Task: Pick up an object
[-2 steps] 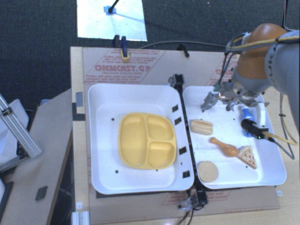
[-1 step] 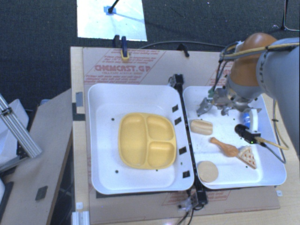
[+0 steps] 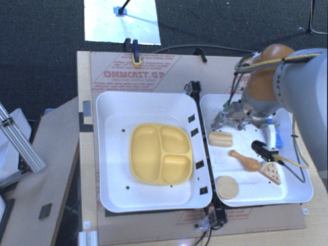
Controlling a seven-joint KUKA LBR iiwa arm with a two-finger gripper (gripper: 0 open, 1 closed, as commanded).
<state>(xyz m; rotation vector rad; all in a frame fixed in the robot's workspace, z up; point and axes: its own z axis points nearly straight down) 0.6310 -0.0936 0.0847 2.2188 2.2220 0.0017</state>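
Observation:
The right bin point(image 3: 300, 188) holds several toy foods. A tan bread-like block point(image 3: 220, 139) lies near the bin's left wall. A brown drumstick point(image 3: 245, 161) lies in the middle, a pizza slice point(image 3: 271, 172) to its right, and a round tan cookie point(image 3: 227, 187) at the front. A white and blue item point(image 3: 271, 134) lies further right. My gripper point(image 3: 229, 119) hangs in the back part of this bin, just behind the bread block, and I see nothing held in it.
The left bin point(image 3: 115, 188) holds a yellow divided plate point(image 3: 161, 153). A black-clipped divider point(image 3: 199, 137) separates the two bins. My grey arm with its orange band point(image 3: 264, 81) covers the right bin's back right corner.

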